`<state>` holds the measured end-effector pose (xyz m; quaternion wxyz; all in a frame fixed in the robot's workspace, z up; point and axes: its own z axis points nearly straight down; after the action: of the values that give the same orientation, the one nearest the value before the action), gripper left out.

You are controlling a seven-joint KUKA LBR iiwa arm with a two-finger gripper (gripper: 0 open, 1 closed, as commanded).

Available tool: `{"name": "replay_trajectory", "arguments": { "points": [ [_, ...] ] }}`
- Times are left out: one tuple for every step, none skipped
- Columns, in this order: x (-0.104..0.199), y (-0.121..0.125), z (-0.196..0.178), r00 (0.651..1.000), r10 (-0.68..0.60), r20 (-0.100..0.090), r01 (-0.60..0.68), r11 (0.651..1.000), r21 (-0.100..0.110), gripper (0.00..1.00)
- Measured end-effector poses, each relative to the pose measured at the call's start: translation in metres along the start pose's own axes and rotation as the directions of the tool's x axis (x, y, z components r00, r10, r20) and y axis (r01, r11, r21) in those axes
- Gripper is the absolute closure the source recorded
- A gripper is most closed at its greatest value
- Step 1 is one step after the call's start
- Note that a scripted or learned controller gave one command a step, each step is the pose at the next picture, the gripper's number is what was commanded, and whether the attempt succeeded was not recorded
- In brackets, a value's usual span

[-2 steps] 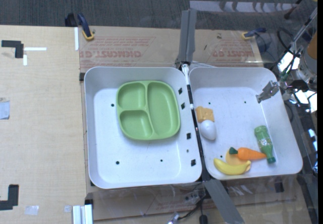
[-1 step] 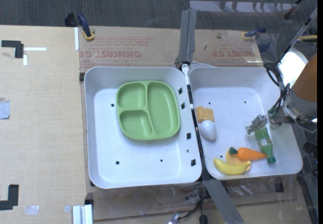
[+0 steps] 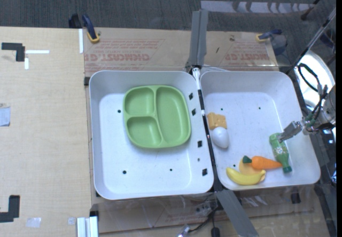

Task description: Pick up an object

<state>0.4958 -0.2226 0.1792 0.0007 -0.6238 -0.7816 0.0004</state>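
- My claw (image 3: 295, 129) sits at the right edge of the right bin (image 3: 251, 78), just above the green bottle (image 3: 280, 150); at this slant I cannot tell its state, and I see nothing held in it.
- The bottle lies on its side near the bin's right wall, one end touching the carrot (image 3: 265, 163). It is the nearest thing, so I judge it my target.
- It looks like a small plastic bottle: light, stiff, smooth, likely slippery and apt to roll. I would take it across the middle of the body, away from the carrot.
- The carrot lies just beside the banana (image 3: 246, 176), with a small yellow piece (image 3: 246, 165) tucked between them. Both look like light, hard toy food; crowded together, they make a clean grip awkward.
- The egg (image 3: 220, 137) rests by the divider, touching the cheese block (image 3: 217, 120). Round and smooth, it would squirt out of a pinch, I reckon.
- The left bin (image 3: 107, 177) holds a green divided plate (image 3: 157, 116), flat and broad, poor for a pinch.
- Writing: the board (image 3: 133, 52) behind the bins bears red print, upside down from here; I make out something like "CHEMCAST", not surely. The bottle's label is too small to read.
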Motion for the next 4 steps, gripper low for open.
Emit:
{"name": "replay_trajectory", "arguments": {
  "points": [
    [0.007, 0.001, 0.089, 0.999, 0.045, -0.009, -0.045, 0.999, -0.001, 0.00],
    [0.004, 0.000, 0.083, 0.999, 0.051, -0.006, -0.051, 0.999, 0.002, 1.00],
    [0.071, 0.031, -0.035, 0.982, 0.189, 0.001, -0.189, 0.982, 0.002, 1.00],
    [0.040, 0.078, 0.089, 1.000, 0.020, 0.000, -0.020, 1.000, 0.001, 1.00]
  ]
}}
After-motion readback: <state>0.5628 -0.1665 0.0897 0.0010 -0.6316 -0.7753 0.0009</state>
